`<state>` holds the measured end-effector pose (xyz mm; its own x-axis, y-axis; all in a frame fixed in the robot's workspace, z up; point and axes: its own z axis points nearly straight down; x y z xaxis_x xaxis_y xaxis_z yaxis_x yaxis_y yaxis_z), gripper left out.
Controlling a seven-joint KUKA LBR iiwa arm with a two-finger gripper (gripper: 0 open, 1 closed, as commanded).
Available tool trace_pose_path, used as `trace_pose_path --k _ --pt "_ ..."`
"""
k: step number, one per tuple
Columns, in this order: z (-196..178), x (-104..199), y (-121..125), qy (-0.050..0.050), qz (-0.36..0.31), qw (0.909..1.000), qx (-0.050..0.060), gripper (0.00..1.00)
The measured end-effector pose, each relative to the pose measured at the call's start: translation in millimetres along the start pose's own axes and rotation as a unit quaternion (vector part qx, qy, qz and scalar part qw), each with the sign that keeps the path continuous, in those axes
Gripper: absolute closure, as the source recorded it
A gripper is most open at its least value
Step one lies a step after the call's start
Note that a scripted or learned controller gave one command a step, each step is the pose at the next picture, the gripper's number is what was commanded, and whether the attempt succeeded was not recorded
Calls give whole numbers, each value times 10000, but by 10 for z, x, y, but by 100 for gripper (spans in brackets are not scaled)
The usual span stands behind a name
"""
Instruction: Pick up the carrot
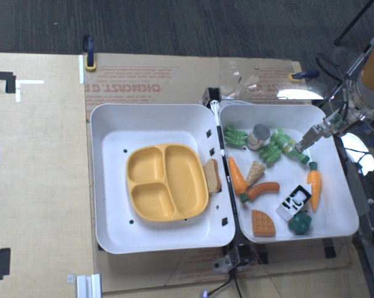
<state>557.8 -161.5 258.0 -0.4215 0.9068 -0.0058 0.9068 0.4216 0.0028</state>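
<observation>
Nearest the lens, at the right bin's (347, 185) 6 o'clock edge, a ridged orange waffle-shaped toy (263, 223) is lying flat, with a knobbly dark green broccoli toy (300, 223) at its 3 o'clock and a white card with black markings (294, 202) tilting just above that. Two carrots are resting in this shallow white plastic bin: a smooth orange carrot with a green stalk (314, 187) is lying at the card's 2 o'clock, touching or nearly touching it, and a second orange carrot (237, 175) is sitting toward 9 o'clock by the bin's left wall. Between them a glossy reddish sausage (262, 190) and a tan wedge of toy bread (255, 171) are crowding the second carrot. At 12 o'clock, green pea pods (235, 136), a grey-capped mushroom (258, 135) and a bumpy green vegetable (275, 146) are clustering. The arm's gripper (304, 143) is reaching in from 3 o'clock, its tip hanging at about 12 o'clock of the stalked carrot and close to the bumpy green vegetable; whether its jaws are apart or together I cannot tell. In the left bin (106, 185) a yellow three-compartment plastic plate (167, 182) is sitting, with a brown slice of toy bread (212, 176) leaning on its 3 o'clock rim.
</observation>
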Motion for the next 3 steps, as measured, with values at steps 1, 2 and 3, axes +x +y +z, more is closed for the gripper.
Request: trace_pose_path --k 1,2,3 --pt "1104 -402 -439 21 402 9992 20 0" --pt "1673 -464 -322 64 541 9985 20 0" --pt "1573 -480 -312 35 528 9986 9 100"
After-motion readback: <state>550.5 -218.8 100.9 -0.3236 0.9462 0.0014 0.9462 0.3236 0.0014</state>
